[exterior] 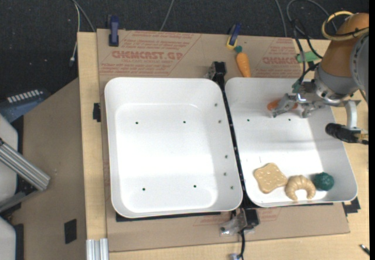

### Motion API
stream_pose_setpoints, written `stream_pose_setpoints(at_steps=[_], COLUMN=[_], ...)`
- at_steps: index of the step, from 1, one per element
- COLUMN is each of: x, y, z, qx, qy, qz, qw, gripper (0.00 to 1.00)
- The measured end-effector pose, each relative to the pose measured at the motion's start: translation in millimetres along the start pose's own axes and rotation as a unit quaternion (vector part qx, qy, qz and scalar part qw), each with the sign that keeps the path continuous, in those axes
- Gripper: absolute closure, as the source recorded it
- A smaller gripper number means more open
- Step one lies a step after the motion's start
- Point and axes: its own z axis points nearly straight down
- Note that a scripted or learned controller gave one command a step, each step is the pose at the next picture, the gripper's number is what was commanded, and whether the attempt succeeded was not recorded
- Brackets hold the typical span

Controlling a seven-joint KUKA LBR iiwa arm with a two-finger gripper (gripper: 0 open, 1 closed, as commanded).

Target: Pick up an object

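Over the right bin (337, 153), near its far edge, the tool (281, 106) hung low with a small orange piece (273, 105) at its tip. Whether the fingers were apart, together or clamped on that piece could not be told from this slanted view, nor whether the piece was touching the bin floor or lifted off it.

Three other things lay together at the bin's near edge, well apart from the tool: a tan cracker-like piece (269, 177), a croissant (300, 187) just beside it, and a green ball (323, 181) touching the croissant's far side. A toy carrot (242, 64) lay on the desk (146, 54) outside both bins (out of easy reach, I would judge). The left bin (117, 153) sat alongside.

The risk, as I judged it, was a grip only on the orange piece's end: a small thing pinched off-centre could pivot or slip free on the lift, dropping back near the bin wall where a second try would be awkward.
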Motion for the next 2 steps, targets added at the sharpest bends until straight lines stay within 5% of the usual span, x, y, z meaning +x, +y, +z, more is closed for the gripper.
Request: stream_pose_setpoints(at_steps=[1, 2], x=[41, 39], y=[23, 23], z=[0, -11], qx=[0.001, 0.000], qy=[0.001, 0.000], qz=[-0.001, 0.001], qw=[1.0000, 1.0000], gripper=[0.00, 1.00])
